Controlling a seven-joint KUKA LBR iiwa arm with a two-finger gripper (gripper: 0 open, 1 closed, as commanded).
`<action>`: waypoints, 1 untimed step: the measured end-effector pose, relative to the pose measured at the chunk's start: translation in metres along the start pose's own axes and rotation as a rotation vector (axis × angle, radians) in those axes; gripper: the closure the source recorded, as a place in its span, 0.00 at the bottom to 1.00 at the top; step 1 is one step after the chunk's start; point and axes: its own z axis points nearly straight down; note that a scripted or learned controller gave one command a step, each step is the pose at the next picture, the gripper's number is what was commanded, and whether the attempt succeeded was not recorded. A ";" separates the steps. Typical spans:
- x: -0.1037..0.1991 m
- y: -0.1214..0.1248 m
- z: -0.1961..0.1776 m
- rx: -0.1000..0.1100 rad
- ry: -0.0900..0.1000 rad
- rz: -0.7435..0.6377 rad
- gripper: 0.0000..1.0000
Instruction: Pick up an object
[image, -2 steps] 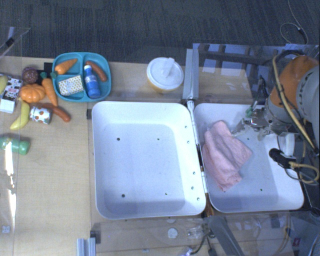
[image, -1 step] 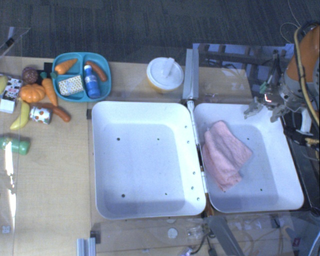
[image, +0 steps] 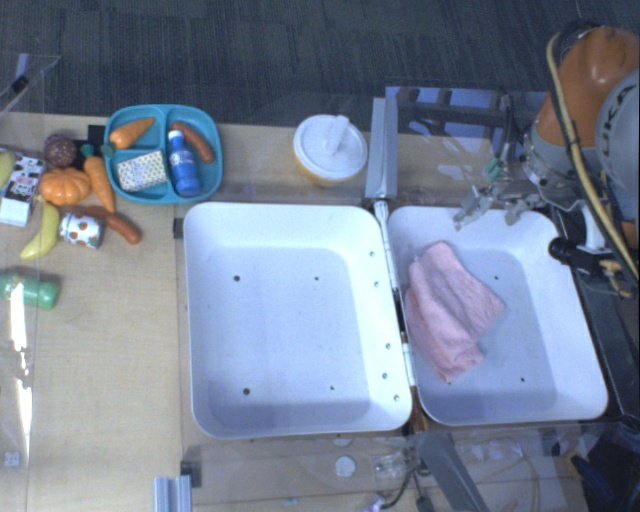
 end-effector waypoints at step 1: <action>-0.009 -0.042 0.095 -0.001 0.000 -0.181 0.00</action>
